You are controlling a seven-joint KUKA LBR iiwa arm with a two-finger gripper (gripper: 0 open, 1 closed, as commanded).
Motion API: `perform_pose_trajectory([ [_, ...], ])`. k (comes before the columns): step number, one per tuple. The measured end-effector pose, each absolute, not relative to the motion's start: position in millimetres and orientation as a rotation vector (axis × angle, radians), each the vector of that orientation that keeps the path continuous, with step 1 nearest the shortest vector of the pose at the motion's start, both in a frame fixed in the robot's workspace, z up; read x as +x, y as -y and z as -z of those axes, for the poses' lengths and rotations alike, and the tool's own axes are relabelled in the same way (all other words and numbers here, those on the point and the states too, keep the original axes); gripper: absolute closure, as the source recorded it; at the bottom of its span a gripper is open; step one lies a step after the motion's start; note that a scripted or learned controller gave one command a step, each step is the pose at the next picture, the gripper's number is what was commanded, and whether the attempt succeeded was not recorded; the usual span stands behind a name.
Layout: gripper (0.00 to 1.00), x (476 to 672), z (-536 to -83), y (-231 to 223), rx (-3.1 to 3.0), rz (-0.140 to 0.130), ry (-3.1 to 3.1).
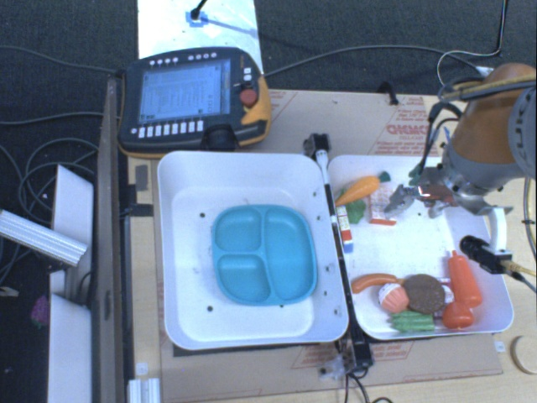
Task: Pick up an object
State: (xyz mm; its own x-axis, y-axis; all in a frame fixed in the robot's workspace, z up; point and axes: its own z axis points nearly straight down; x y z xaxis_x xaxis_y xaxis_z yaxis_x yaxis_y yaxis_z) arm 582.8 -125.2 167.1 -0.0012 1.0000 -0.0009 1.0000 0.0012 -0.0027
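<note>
The arm (491, 133) reaches in over the right bin (419, 250), and the gripper (401, 200) hangs low near that bin's far edge. Its fingers look spread partway with nothing between them, though they are small and a little blurred, so the gap is hard to judge.

Well to the gripper's left lies the left bin (189, 225), holding a blue tray (264, 254) with three compartments. Beyond that bin, on the bench, sits the pendant (193, 95).

The toys are all in the right bin. A carrot (359, 190) lies just left of the gripper, with a green piece (356, 211) beside it. A small red-and-white scrap (383, 220) lies just below the fingertips, very near but apparently untouched. Further toward the near edge are a ketchup bottle (463, 288), a brown patty (424, 293), a sausage (373, 281), a pink-and-white piece (392, 297) and green beans (413, 321), bunched together.

By my reading the pick is not yet made: the gripper is down among the toys but nothing is gripped or lifted. Left to do are closing on one piece, probably the carrot or the scrap, and raising it out of the bin.
</note>
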Motion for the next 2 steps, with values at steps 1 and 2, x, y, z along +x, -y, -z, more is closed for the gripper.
perform_pose_trajectory([
  [1,0.0,602.2,-91.8,95.3,-2.218,-0.001,2.223],
  [2,0.0,646.3,-86.4,90.6,-2.222,-0.005,2.226],
])
